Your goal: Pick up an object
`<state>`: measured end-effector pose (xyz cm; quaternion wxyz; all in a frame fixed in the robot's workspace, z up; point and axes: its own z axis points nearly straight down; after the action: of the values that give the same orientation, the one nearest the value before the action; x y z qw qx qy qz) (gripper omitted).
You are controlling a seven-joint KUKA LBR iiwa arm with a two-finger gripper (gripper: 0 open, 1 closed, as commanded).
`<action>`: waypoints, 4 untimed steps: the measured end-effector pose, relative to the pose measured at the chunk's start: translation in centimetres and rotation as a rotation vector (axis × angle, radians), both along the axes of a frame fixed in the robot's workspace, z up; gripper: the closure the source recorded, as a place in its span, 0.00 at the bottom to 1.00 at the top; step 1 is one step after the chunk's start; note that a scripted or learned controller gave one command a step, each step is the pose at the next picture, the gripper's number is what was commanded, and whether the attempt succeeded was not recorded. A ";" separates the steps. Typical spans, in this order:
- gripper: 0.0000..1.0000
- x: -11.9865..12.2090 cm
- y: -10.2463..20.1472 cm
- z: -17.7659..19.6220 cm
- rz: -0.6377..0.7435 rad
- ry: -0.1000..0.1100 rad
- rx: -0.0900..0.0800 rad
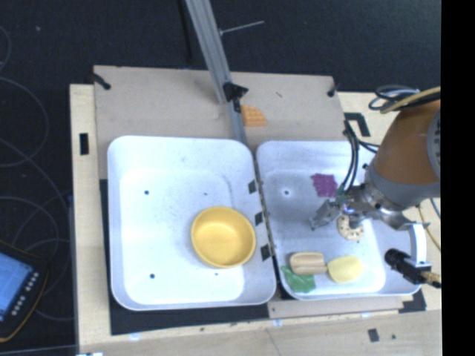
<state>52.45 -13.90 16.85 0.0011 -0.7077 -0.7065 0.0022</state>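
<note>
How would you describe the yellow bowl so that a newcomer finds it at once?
Take the left white bin of the two. The yellow bowl sits upright towards its lower right corner. It is round, open and alone there, while the other small items lie in the right bin.

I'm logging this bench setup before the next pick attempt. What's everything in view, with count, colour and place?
bins: 2, white, side by side on the bench
bowl: 1, yellow, left bin, lower right part
purple piece: 1, purple, right bin, upper middle
tan block: 1, tan, right bin, near front edge
yellow lump: 1, pale yellow, right bin, beside the tan block
green piece: 1, green, right bin, front left corner
round speckled item: 1, whitish and brown, right bin, under the end effector
tablet: 1, blue screen, lower left, off the bench
arm: 1, grey and orange, from the right
end effector: 1, grey, over the right bin
</note>
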 end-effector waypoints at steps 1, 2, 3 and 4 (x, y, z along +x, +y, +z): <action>0.00 0.2 0.7 -5.9 -0.002 0.000 0.000; 1.00 0.5 0.7 -4.5 -0.006 -0.009 0.003; 1.00 1.1 0.6 -0.1 0.005 -0.011 0.001; 1.00 1.4 0.3 4.3 0.006 -0.012 0.001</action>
<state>53.88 -13.62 21.15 -0.0028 -0.7056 -0.7086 -0.0022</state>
